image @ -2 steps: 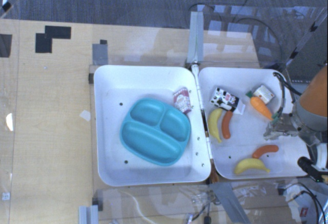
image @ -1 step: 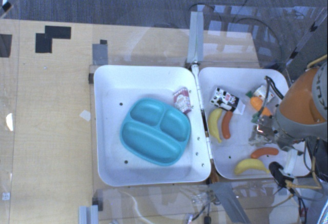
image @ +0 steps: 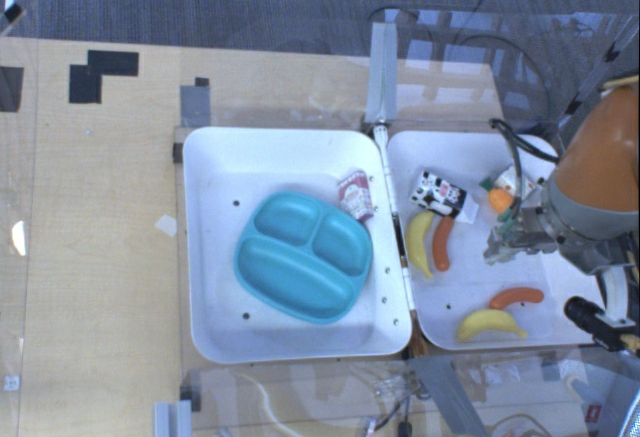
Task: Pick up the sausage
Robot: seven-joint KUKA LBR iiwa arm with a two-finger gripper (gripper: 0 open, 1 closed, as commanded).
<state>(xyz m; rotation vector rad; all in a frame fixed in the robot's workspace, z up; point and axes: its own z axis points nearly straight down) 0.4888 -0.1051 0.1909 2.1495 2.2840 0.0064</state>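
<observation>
Right bin (image: 560, 337), mid-frame right: sausage (image: 441, 243) lies loose beside a banana (image: 420, 243), a second sausage (image: 516, 298) lower right above another banana (image: 488, 326); end effector (image: 512, 243) hovers between them, apparently for descent, grip state untellable, holding nothing visible

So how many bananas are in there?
2, both in the right bin. One banana lies by its left wall, beside a sausage; the other banana lies near the front. The arm may hide more.

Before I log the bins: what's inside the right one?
The right bin holds two sausages, two bananas and a black-and-white packet. The arm covers its right side.
</observation>
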